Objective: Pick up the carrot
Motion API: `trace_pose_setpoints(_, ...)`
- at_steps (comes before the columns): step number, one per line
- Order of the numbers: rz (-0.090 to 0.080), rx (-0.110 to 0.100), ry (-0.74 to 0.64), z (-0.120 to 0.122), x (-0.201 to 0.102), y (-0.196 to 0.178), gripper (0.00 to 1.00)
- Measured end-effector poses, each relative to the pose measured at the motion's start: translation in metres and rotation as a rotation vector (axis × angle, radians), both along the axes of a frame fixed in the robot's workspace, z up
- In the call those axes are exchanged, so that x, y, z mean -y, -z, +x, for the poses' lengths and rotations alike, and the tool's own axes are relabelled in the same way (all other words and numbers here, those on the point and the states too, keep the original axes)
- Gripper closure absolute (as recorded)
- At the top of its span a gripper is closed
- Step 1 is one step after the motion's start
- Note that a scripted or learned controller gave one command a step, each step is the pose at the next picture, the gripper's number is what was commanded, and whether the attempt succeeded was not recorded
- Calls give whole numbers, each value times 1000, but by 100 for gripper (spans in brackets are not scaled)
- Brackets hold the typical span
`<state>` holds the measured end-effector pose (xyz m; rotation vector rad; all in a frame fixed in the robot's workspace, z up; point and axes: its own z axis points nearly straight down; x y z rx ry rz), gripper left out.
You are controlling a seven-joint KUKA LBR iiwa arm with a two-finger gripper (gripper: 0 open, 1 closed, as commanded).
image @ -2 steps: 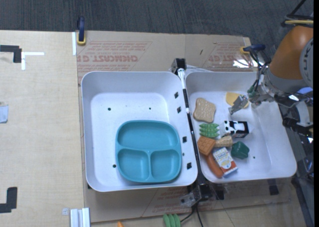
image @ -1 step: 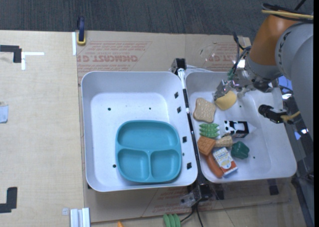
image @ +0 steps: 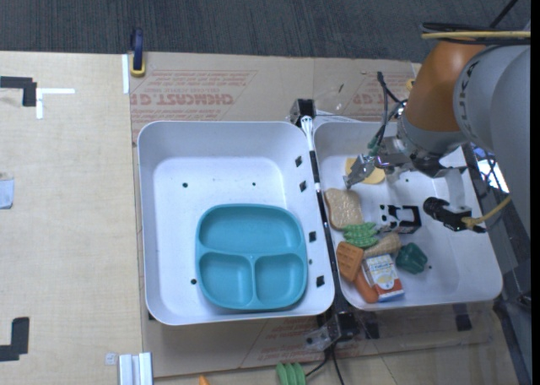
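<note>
Carrot (image: 349, 255) lies in right bin (image: 472, 284), front-left, under green leaves (image: 361, 234) | bread (image: 343, 207), carton (image: 382, 277) crowd it | claw (image: 364, 169) hovers well behind, opening unclear

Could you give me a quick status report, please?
Gripper over right bin's far end. Carrot unheld, nearer front. Bread slice between; carton crowds it.

Two shallow white plastic bins are sitting side by side on the table (image: 59, 273). The left bin (image: 160, 206) is holding a teal three-compartment plate (image: 251, 255). In the right bin (image: 460, 278), an orange toy carrot with green leaves (image: 354, 244) is lying just right of the divider, below a tan bread slice (image: 342, 206), with a small printed carton (image: 381, 276) beside it.
</note>
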<state>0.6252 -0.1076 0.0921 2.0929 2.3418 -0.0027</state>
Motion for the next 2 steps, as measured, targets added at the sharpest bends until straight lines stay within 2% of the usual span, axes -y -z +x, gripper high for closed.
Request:
trace_pose_setpoints(1,-1,2,172,34,6,0,0)
trace_pose_setpoints(2,1,-5,488,-9,-9,1,0)
